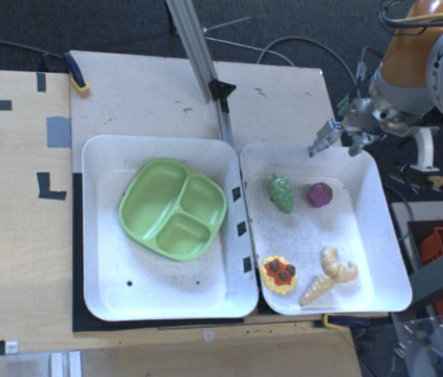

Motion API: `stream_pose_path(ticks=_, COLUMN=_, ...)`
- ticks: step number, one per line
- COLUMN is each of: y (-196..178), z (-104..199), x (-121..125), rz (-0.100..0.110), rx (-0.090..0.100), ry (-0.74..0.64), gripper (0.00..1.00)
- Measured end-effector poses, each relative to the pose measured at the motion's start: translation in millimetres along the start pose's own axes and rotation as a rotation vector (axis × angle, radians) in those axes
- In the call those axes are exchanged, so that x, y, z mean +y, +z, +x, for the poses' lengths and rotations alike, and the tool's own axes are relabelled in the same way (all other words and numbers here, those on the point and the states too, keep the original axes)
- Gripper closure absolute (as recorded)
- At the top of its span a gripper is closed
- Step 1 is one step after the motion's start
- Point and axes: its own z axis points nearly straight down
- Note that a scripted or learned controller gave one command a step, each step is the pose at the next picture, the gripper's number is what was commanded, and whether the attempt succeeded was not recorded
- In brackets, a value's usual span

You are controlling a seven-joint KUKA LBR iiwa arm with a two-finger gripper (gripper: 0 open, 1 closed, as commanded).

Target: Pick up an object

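A: Where does the gripper (339, 136) sit?

B: Over the far rim of the right bin (386, 234), near its back corner, hanging from the grey arm (422, 49) with the orange band. I cannot tell its state at this size, though nothing is visibly held in it.

A: And what is there to pick?

B: Four small toy foods, all in the right bin. A green bunch of grapes (281, 193) and a purple plum-like piece (320, 195) lie at the far end, near each other but apart. At the near end a small yellow tart with red topping (279, 275) lies just beside a pale croissant (339, 267) and a cream cone-shaped piece (316, 290), which seem to touch each other.

A: And the left bin (100, 234)?

B: It holds a green divided plate (173, 208), too wide and shallow for an easy pinch, I think.

A: Which one would you go for?

B: The plum or the grapes, being closest to the gripper with free space round them. Both are probably light, hard plastic. The plum looks smooth and round, so it may squirt out unless pinched across its widest middle. The grapes are bumpy and longer; closing across the narrow width should give surer purchase.

A: Any risk?

B: A glancing touch would likely just push such light pieces across the bin floor.
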Motion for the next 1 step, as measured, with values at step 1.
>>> stream_pose_path(ticks=1, y=-0.1, z=-0.1, x=0.0, rz=0.0, rx=0.0, ry=0.0, gripper=0.0)
